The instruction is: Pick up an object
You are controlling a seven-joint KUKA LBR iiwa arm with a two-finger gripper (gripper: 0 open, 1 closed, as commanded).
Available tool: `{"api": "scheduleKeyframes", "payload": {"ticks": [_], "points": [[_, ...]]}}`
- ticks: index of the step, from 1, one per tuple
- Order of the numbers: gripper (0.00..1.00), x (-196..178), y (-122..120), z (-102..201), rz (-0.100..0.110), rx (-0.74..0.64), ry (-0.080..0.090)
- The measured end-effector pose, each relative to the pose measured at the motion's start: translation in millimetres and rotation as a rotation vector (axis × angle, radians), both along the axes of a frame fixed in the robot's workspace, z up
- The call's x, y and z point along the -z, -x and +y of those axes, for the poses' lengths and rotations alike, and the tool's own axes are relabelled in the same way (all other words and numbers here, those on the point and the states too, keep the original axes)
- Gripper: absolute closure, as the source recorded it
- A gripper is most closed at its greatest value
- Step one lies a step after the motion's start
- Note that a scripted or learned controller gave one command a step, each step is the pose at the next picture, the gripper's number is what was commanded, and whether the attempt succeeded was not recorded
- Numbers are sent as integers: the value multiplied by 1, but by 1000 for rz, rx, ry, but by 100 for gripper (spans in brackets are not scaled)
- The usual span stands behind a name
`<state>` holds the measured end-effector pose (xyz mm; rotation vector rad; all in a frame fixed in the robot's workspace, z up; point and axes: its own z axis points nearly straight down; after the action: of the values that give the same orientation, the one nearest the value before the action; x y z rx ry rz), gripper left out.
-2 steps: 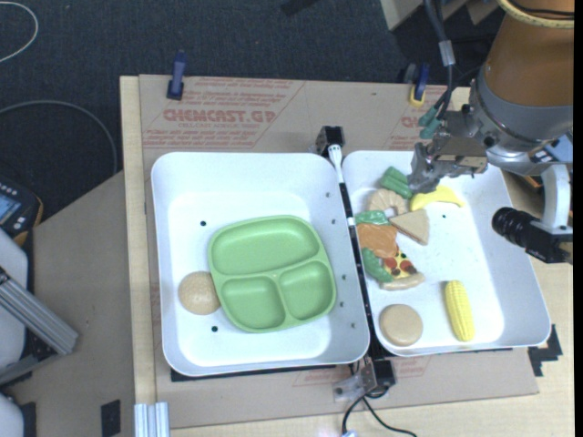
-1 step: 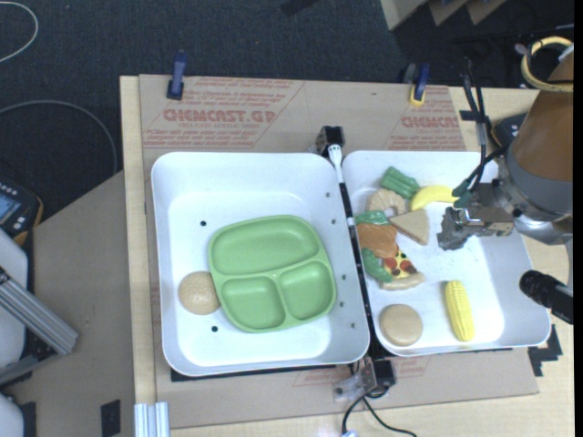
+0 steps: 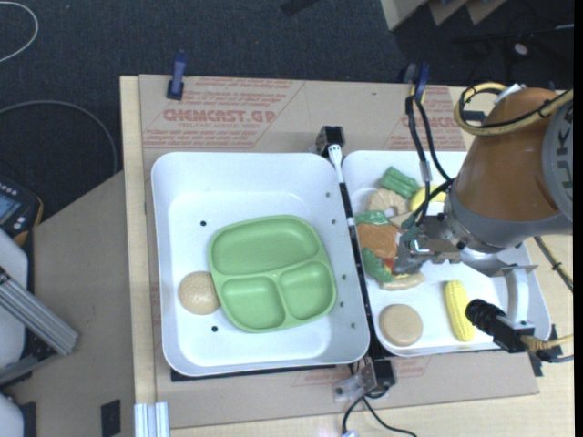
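Note:
My gripper (image 3: 407, 255) hangs low over the middle of the right bin (image 3: 437, 346), right on top of a pile of toy food (image 3: 378, 244) with orange, green and red parts. The arm's orange band and wrist cover much of the bin. A yellow corn cob (image 3: 456, 309) lies near the bin's front right, a round tan bun (image 3: 400, 324) at its front, and a green piece (image 3: 398, 181) at the back. Nothing is visibly held.
The left bin (image 3: 173, 198) holds a green divided plate (image 3: 271, 272) and a tan round cookie (image 3: 197, 291) beside it at the left. Black cables run along the arm. A clip (image 3: 331, 140) sits where the two bins meet.

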<state>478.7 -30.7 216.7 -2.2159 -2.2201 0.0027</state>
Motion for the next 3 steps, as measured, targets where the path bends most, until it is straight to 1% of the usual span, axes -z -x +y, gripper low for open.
{"api": "scheduleKeyframes", "payload": {"ticks": [1, 2, 3], "points": [[100, 13, 0, 38, 0, 2, 1], [100, -82, 0, 75, -7, 1, 3], [100, -240, -1, 107, -20, -4, -1]]}}
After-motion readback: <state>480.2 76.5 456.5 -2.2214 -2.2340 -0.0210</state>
